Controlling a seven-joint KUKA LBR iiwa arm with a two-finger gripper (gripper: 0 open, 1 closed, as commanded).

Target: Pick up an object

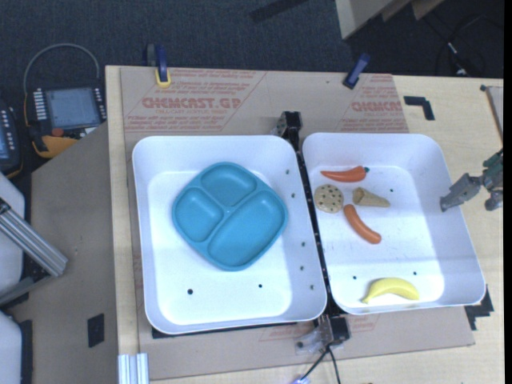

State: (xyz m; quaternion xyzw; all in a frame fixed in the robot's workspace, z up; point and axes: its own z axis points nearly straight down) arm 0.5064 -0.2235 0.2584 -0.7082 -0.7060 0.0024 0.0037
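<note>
The right bin (448,214) holds several toy foods. A red chili pepper (344,174) lies near its back left, with a round cookie (328,198) just below it and a tan cone (370,198) beside that. An orange sausage (362,223) lies slantwise in the middle. A yellow banana (391,290) rests near the front edge. My gripper (474,192) sits at the bin's right rim, apart from all of the foods, and nothing shows between its grey fingers.
The left bin (160,278) carries a blue divided plate (230,214). A metal clamp (290,123) joins the bins at the back. Blue clips (355,70) pin the cardboard sheet at the bench's far edge. A pendant screen (70,106) lies at the left.
</note>
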